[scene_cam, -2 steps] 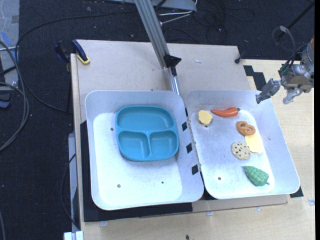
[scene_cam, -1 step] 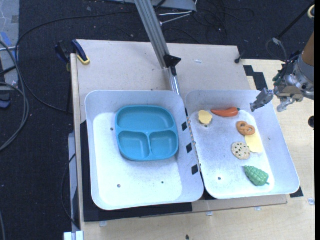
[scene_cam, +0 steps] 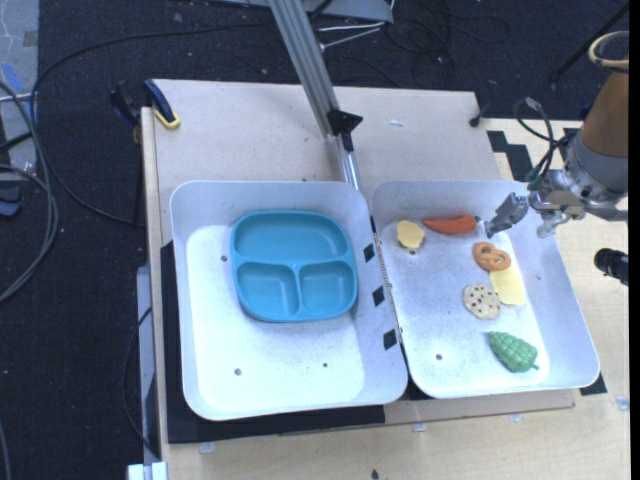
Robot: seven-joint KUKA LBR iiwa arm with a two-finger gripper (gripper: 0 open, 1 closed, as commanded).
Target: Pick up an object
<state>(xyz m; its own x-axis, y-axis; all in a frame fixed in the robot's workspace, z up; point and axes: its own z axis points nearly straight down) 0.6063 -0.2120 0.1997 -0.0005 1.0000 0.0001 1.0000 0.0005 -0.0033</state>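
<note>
The right bin (scene_cam: 560, 313) holds several toy foods: an orange-red carrot (scene_cam: 450, 224), a yellow lump (scene_cam: 410, 234), a brown pretzel (scene_cam: 491, 257), a pale yellow slab (scene_cam: 509, 287), a speckled cookie (scene_cam: 482, 301) and a green leafy piece (scene_cam: 513, 351). My gripper (scene_cam: 528, 217) hangs over the bin's far right corner, up and to the right of the pretzel and just right of the carrot's tip. Its fingers stand open with nothing between them.
A blue divided plate (scene_cam: 295, 266) lies in the left bin (scene_cam: 200, 368). A slanted metal pole (scene_cam: 305, 48) rises from behind the seam between the two bins. Cables lie on the dark floor around the bench.
</note>
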